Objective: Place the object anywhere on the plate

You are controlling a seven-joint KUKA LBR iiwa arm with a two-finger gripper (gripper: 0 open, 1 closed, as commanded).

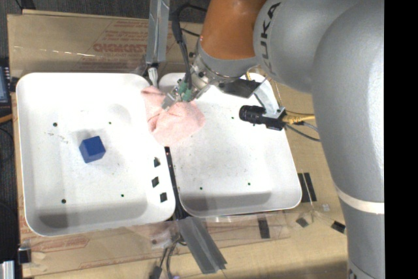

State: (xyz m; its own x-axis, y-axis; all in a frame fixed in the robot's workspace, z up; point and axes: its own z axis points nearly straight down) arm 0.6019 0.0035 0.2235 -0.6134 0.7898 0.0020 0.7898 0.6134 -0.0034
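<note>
A small blue cube (93, 148) rests on the floor of the left bin (39, 206), left of its middle. A pale pink plate (175, 119) lies across the ridge between the two bins, at their far end, and looks tilted. My gripper (183, 93) hangs right at the plate's far edge, under the orange band of the arm (228, 23). A bit of green shows at the gripper's tip. The cube is well apart from the gripper, to its lower left.
The right bin (261, 196) lies under the arm, with a black cable connector (260, 116) above its far right part. A grey upright bracket (157, 29) stands behind the bins. Black tape marks sit on the divider (159, 180).
</note>
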